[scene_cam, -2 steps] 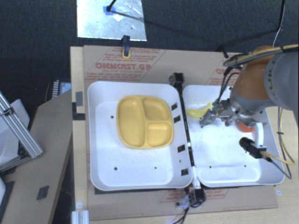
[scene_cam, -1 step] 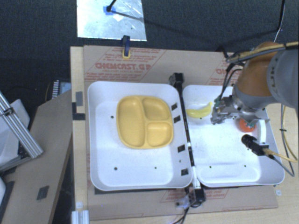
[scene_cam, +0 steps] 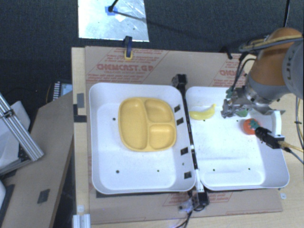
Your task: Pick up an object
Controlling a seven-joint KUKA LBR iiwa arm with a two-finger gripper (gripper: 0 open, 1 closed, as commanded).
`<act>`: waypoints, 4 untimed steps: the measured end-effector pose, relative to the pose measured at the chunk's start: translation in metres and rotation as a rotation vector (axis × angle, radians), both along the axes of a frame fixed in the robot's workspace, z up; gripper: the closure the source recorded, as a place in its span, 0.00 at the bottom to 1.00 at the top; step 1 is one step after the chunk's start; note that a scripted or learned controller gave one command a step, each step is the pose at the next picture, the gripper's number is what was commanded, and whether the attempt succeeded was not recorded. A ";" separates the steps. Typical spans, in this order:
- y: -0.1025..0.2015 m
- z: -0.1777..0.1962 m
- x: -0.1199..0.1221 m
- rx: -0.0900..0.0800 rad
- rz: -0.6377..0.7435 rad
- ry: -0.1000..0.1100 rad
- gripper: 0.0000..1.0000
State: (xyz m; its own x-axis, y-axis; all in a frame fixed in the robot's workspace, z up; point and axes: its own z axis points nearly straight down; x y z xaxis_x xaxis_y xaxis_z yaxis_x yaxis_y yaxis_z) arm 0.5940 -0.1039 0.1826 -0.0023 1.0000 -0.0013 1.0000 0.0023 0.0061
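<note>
A yellow banana [scene_cam: 203, 112] is seen lying flat in the right bin [scene_cam: 237, 175], near its top left corner, its curve bent upward. A small orange and green toy [scene_cam: 250, 126] is seen farther right, well apart from the banana.

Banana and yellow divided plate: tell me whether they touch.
Apart. The camera view shows the banana in the right bin, the yellow divided plate in the left bin, the bins' rims between them.
</note>
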 end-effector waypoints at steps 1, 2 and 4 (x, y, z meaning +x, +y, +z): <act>0.004 0.056 -0.008 0.000 0.002 0.000 1.00; 0.004 0.091 -0.006 0.000 0.002 0.001 1.00; 0.101 0.086 0.022 0.003 0.008 0.002 1.00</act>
State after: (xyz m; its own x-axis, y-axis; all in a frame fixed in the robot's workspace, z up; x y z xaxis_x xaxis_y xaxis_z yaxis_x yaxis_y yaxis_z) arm 0.6156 -0.0028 0.2684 -0.0104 0.9999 0.0016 0.9999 0.0104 0.0040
